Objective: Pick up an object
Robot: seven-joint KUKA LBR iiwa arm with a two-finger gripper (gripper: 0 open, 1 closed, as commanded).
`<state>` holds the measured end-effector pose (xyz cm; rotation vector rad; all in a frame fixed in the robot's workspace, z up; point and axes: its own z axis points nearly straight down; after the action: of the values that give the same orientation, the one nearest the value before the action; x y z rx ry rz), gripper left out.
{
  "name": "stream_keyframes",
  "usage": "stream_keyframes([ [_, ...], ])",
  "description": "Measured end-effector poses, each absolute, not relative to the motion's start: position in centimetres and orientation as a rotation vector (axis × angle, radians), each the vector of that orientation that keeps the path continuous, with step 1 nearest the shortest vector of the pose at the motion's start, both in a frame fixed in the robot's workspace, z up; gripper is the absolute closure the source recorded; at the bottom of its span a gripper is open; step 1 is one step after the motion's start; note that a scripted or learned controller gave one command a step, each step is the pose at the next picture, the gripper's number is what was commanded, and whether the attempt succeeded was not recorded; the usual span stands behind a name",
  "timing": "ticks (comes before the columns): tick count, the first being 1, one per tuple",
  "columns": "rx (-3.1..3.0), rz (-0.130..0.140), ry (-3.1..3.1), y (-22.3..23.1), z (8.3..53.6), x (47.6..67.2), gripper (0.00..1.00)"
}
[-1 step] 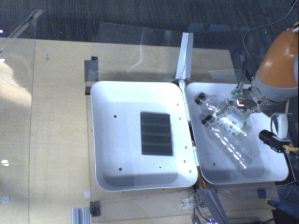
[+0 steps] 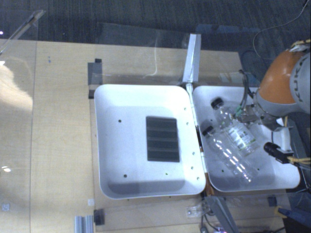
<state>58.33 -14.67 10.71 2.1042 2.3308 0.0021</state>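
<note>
Two clear plastic bottles with black caps lie slanted in the right bin (image 2: 291, 178). The upper bottle (image 2: 238, 132) has its cap toward the bin's back left and a pale label on its body. The lower bottle (image 2: 228, 157) lies alongside it, its cap near the bin's left wall. In the middle of the left bin (image 2: 112, 130) a dark ribbed rectangular block (image 2: 162, 139) lies flat. My gripper (image 2: 250, 114) hangs below the grey wrist and orange band, over the right bin, right at the upper bottle's far side. The arm hides part of that spot.
A metal divider bar (image 2: 191, 59) runs back from the gap between the bins. A black part with cables (image 2: 276, 152) sticks out near the right bin's right wall. Black clamps (image 2: 96, 69) sit at the left bin's corners. Bare wooden bench (image 2: 48, 130) spreads to the left.
</note>
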Motion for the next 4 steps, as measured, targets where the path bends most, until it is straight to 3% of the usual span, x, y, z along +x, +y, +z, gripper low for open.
stream_keyframes([
  [1,1.973,0.015,2.419,-19.2,9.5,57.0,0.00],
  [2,1.969,0.019,2.416,-19.1,10.6,57.2,1.00],
  [3,2.009,-0.027,2.456,-15.5,17.6,62.5,1.00],
  [4,1.993,-0.032,2.464,-14.6,10.6,62.0,1.00],
])
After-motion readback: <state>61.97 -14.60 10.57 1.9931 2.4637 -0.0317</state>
